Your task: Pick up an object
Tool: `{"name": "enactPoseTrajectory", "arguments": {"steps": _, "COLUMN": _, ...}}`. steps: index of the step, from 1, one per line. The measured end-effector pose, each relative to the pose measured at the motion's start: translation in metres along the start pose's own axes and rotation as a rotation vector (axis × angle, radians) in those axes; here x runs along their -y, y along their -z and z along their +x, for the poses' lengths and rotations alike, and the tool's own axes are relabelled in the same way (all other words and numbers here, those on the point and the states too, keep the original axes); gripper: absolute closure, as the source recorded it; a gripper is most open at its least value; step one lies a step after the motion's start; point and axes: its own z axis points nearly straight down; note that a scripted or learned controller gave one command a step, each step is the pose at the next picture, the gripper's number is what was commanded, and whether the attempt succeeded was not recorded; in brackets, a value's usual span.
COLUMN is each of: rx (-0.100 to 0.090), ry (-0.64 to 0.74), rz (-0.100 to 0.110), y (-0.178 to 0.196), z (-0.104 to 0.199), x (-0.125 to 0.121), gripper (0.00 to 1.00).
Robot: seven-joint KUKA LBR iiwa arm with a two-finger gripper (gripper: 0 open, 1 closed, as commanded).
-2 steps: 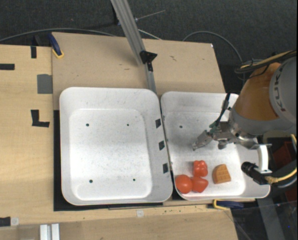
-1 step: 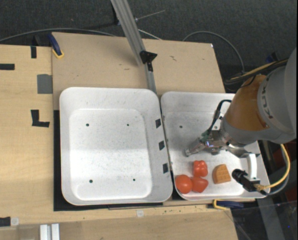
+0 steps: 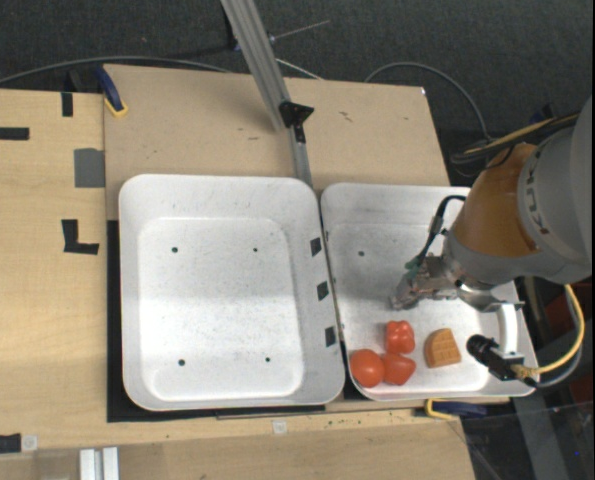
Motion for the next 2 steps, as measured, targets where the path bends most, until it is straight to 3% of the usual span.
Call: {"name": "enactPoseTrajectory", "arguments": {"steps": 2, "rx": 0.001, "ry": 0.000, "rz": -0.005, "y": 0.108, "z": -0.002, "x": 0.006, "gripper": 1.00}}
